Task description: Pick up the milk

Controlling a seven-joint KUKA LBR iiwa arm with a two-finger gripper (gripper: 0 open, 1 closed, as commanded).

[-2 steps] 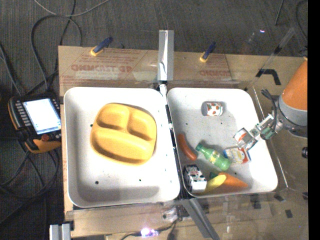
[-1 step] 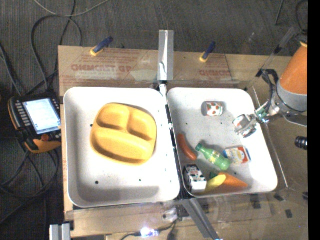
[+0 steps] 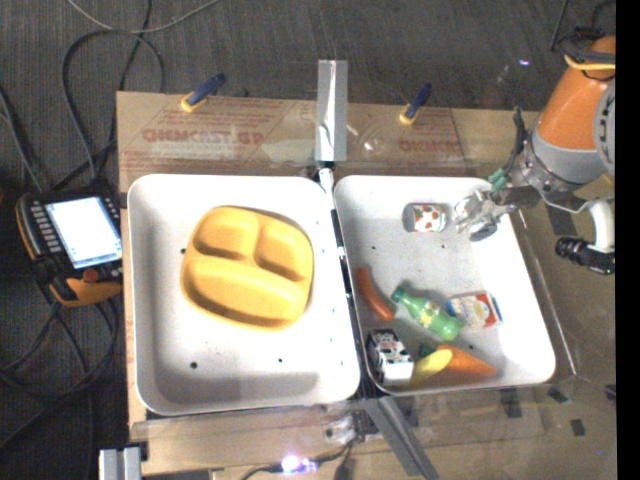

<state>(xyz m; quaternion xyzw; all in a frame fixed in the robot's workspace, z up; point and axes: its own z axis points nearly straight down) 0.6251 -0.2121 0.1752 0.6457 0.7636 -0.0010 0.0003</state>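
The milk (image 3: 476, 310) I take to be the small white carton with orange-red print. It lies on its side in the right bin (image 3: 520, 268), toward the bin's front right corner and apart from the right wall. Just to its left, nearly touching it, a green bottle (image 3: 425, 310) lies at a slant. Further left an orange-red sausage (image 3: 374, 294) lies near the bin's left wall. Along the front edge are a carrot (image 3: 466, 364), a yellow piece (image 3: 432, 362) against the carrot, and a small dark-and-white box (image 3: 388, 354) in the front left corner. A white can with red marks (image 3: 427, 217) lies toward the back edge, well apart from the carton.

The tool (image 3: 479, 214) hovers near the back right corner of the right bin, just beside that can and well away from the carton. It is too blurred to tell whether it is wide or narrow, and nothing is visible in it. The left bin (image 3: 150, 298) carries a yellow divided tray (image 3: 248, 265).

The step in hand looks like the approach, with no grasp made yet. If the carton is the target, the next move calls for travel toward the front right corner. The tool would then descend over the carton, turned across its narrow side. It should meet the carton on the side away from the bottle, so the bottle is not nudged or caught along with it.
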